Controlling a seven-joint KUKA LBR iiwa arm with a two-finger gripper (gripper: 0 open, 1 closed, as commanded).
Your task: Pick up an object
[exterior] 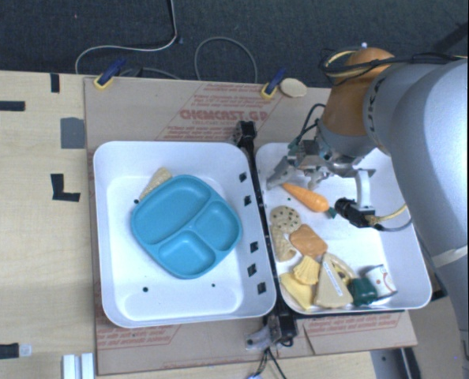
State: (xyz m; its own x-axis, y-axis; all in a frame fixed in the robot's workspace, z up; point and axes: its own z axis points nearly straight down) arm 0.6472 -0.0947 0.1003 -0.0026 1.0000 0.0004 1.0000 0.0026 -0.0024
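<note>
An orange toy carrot point(307, 197) lies in the upper part of the right bin point(400, 239). My gripper point(318, 180) hangs just above it with its fingers spread wide: one grey finger point(278, 174) reaches left of the carrot's tip, and the other point(362, 186) stands to the carrot's right. The carrot rests on the bin floor in the gap below them, and nothing is clamped. Lower in the same bin sit a speckled round cookie point(281, 221), a tan cracker point(307, 242), yellow cheese pieces point(300, 281), a pale wedge point(334, 281) and a small green-and-white item point(373, 284).
The left bin point(116, 290) holds a blue divided plate point(187, 225) with a tan piece point(157, 181) poking out from under its upper edge. A black divider point(254, 212) runs between the bins. The bulky grey arm point(432, 156) covers the right bin's upper right corner.
</note>
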